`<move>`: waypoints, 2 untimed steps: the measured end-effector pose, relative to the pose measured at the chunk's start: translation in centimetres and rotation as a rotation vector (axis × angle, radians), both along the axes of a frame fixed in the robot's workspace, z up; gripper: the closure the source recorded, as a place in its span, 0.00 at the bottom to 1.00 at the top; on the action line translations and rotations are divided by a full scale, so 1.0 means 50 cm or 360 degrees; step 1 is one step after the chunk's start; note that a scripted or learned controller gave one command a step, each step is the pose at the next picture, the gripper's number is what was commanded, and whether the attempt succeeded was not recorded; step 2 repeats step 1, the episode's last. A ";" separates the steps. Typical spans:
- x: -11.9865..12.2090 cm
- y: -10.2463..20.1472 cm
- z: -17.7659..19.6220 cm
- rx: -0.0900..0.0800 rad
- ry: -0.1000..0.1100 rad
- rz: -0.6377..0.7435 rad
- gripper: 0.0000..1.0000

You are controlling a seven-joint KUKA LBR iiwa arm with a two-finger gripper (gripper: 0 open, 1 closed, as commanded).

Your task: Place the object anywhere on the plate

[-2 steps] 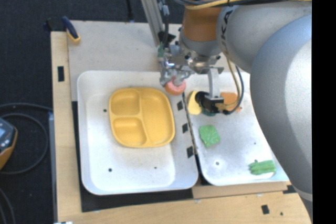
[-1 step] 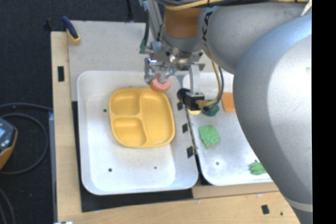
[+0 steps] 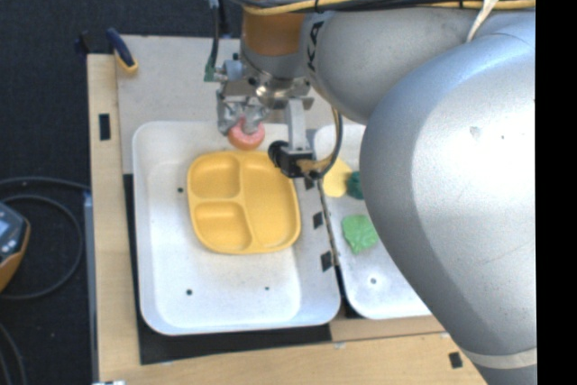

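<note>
A yellow plate (image 3: 243, 201) with three compartments lies in the left white bin (image 3: 171, 284). Just beyond the plate's far edge, my gripper (image 3: 243, 123) points down from the grey arm with the orange band. A small pink-red object (image 3: 245, 136) sits between its fingers, hanging above the bin floor at the plate's far rim. The gripper is shut on that object.
The right bin (image 3: 388, 297) holds a yellow object (image 3: 335, 182), a dark green piece (image 3: 353, 185) and a light green object (image 3: 360, 233). The big grey arm covers most of the right bin. A blue-and-yellow clamp (image 3: 122, 50) sits at the bench's far left corner.
</note>
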State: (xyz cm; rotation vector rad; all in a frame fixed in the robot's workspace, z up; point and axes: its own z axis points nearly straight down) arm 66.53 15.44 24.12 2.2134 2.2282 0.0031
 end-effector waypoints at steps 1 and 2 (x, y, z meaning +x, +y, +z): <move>-0.001 -0.006 0.001 -0.0003 0.0002 -0.0005 0.00; -0.001 -0.006 0.001 -0.0003 0.0002 -0.0005 0.00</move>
